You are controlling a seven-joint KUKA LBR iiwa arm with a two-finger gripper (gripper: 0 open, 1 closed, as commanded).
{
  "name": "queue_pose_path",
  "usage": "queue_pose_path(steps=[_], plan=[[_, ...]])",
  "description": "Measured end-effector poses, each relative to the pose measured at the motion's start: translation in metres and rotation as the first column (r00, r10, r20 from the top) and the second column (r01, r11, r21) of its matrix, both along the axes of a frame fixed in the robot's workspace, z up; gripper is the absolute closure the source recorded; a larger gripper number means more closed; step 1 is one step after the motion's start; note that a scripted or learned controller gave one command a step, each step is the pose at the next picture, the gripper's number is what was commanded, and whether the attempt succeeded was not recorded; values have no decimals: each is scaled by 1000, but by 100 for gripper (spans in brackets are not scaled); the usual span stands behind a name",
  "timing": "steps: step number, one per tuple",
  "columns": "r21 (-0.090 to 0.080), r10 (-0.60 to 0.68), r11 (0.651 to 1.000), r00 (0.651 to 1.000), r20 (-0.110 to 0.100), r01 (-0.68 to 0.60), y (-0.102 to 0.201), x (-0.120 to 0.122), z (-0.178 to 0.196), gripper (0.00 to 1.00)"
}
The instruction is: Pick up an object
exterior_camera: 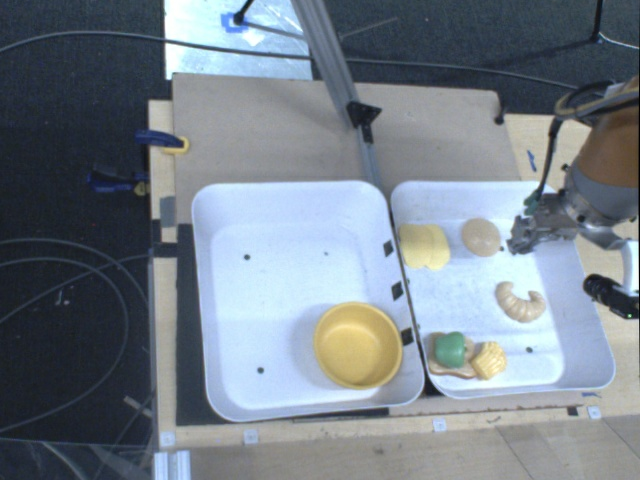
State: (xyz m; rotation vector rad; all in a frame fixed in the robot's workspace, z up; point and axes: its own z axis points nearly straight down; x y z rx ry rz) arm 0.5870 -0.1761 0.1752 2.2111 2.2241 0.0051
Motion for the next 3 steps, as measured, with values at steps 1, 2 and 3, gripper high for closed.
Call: queue_pose_path(steps=[1, 2, 3], plan=[[-1, 0, 1000, 1000, 1, 0, -9, 4, 61, 100], [0, 1, 1000, 1000, -1, -1, -9, 5, 80, 100], [2, 4, 1000, 1000, -6, -4, 47, 1, 69, 100]])
